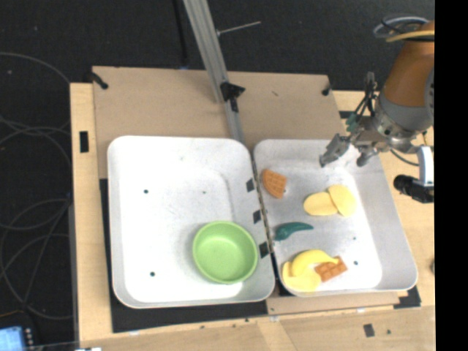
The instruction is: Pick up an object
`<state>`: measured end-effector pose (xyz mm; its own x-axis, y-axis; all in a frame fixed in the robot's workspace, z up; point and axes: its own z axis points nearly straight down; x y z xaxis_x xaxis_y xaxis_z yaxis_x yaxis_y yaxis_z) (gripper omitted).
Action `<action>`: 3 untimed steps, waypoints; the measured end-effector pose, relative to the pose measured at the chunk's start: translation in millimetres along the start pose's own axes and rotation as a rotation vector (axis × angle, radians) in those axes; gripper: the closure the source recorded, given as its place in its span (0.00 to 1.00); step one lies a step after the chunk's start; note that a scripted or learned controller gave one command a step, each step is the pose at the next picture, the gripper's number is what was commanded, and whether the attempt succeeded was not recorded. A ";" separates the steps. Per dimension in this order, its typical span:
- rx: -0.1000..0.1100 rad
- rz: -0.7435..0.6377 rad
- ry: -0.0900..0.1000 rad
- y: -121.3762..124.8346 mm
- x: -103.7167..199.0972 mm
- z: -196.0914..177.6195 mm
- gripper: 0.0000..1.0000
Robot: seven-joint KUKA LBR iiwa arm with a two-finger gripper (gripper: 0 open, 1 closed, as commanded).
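This is a robotics lab, not a home. A plain wooden bench (80,218) carries 2 shallow white bins (168,167) side by side on a brown board. A bare metal post (208,46) rises from the bench's far edge. Loose black cables (33,189) trail over the dark floor past its left edge, and an industrial arm (406,86) stands at the right edge.

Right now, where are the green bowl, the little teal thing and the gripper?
green bowl (225,251), camera view, its inside bottom.
teal thing (291,229), camera view, its middle.
gripper (348,154), camera view, between its fingertips.
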<state>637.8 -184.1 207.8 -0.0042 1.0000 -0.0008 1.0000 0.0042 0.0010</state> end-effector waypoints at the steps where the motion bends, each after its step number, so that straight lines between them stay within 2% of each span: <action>1: 0.000 0.000 -0.001 -0.1 -0.4 -0.2 0.00; 2: 0.003 -0.001 -0.002 2.4 4.8 44.5 0.00; 3: 0.006 0.004 -0.001 -8.9 1.1 95.8 0.00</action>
<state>629.0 -183.1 111.9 0.0001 1.0000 -0.0023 1.0000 -0.0001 -0.0046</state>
